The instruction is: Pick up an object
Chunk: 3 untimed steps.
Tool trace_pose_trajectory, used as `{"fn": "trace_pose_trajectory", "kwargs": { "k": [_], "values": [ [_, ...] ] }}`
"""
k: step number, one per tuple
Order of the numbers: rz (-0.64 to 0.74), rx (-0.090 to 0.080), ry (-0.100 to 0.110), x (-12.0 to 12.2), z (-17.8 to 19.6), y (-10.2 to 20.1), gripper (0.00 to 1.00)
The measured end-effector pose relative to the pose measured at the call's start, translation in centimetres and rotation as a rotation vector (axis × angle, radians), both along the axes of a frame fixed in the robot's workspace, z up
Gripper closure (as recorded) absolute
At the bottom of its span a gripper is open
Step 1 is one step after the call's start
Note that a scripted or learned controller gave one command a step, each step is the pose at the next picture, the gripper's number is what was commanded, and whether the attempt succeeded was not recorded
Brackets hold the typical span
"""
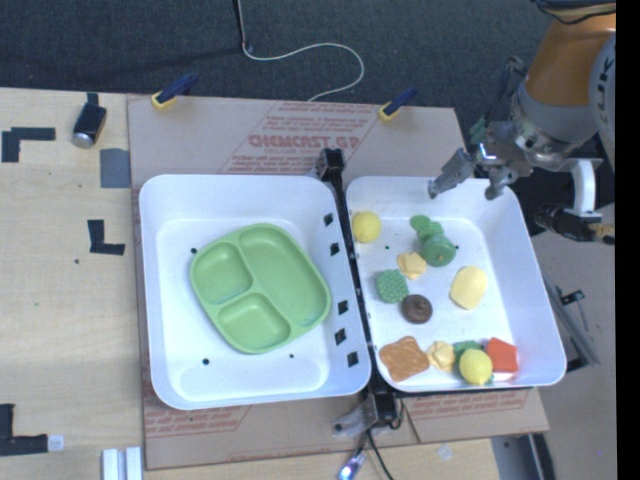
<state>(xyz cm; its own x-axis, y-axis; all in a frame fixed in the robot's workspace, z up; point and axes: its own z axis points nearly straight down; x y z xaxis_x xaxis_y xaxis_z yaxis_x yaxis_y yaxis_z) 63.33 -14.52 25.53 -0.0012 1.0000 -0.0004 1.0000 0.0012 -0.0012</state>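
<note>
My gripper (468, 181) hangs over the far rim of the right bin (535, 298), its two dark fingers (447, 177) spread apart with nothing between them. Below it in the bin lie a yellow ball (366, 227), a dark green piece (433, 241), a small pale yellow piece (411, 264), a green knobbly piece (391, 287), a brown doughnut (416, 309), a pale yellow lump (468, 288), a toast slice (403, 358), a lemon (476, 366) and a red piece (501, 356).
The left bin (165, 298) holds a green divided plate (260, 286). A black divider with clips (343, 258) runs between the bins. Blue-and-yellow clamps (174, 89) hold the cardboard at the back. A white cable (300, 53) loops behind.
</note>
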Motion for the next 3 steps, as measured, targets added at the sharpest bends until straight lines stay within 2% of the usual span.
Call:
{"fn": "trace_pose_trajectory", "kwargs": {
  "k": [1,2,3],
  "values": [
    [0.000,0.004,0.013,-3.5,-12.1,2.6,0.00],
    [0.002,-0.005,-0.004,-1.9,-17.1,5.1,0.00],
    [0.000,0.002,-0.003,-10.3,-6.5,7.3,0.00]
  ]
}}
